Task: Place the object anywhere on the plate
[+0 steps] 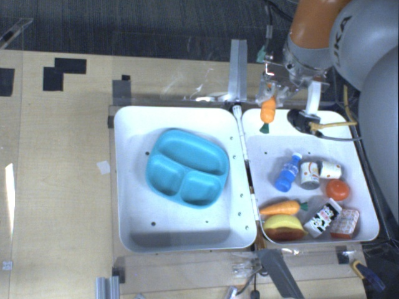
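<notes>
1. The left bin [128, 185] holds a blue plate [186, 167] with three compartments, lying slightly tilted in the bin's middle; nothing rests on it.
2. A raised divider [244, 161] runs between the two bins, which sit side by side and touching.
3. Above the far left corner of the right bin [358, 161], a small orange carrot [267, 113] hangs upright, its green stem end pointing down. Its top sits at the gripper [272, 96], whose fingers appear clamped on the carrot's upper end, though the view there is cluttered and small.
4. The carrot is well apart from the plate, on the other side of the divider.
5. In the right bin's near left corner lie a second carrot [280, 207] and, just below and touching it, a yellow and dark red fruit [283, 227].
6. Near the bin's middle stand a blue bottle [287, 174] and, just beside it, a grey can [309, 175] and a white cup [331, 169].
7. Further right are a red round item [338, 190], a black-and-white carton [323, 218] and a reddish packet [346, 222].
8. The grey arm with its orange band [315, 14] reaches in from the upper right.
</notes>
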You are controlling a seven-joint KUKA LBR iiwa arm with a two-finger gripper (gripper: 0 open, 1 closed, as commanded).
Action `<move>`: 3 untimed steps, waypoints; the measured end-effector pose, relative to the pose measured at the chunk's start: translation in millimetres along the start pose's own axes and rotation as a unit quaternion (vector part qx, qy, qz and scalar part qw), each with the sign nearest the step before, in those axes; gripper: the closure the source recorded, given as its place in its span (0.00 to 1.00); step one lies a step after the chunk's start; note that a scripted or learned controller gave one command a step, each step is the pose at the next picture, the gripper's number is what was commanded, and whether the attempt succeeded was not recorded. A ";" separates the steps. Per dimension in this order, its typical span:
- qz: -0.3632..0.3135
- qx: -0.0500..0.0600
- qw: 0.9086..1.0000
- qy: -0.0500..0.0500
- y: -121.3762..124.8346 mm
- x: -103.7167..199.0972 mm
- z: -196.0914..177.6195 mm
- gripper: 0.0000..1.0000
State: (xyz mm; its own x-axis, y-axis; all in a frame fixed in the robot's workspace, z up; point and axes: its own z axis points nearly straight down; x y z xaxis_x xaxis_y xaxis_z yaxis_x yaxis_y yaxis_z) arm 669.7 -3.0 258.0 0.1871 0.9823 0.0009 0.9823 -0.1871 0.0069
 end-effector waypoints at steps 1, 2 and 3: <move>-0.039 0.003 0.999 0.000 -75.3 88.5 73.4 1.00; -0.048 0.001 0.999 0.001 -41.6 82.8 55.6 1.00; -0.006 0.001 1.000 0.001 -61.2 127.3 18.9 1.00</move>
State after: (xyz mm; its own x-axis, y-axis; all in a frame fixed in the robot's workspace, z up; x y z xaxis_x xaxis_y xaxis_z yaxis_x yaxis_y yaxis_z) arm 633.6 133.6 238.8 0.1759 0.9844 0.0021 0.9844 -0.1759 0.0045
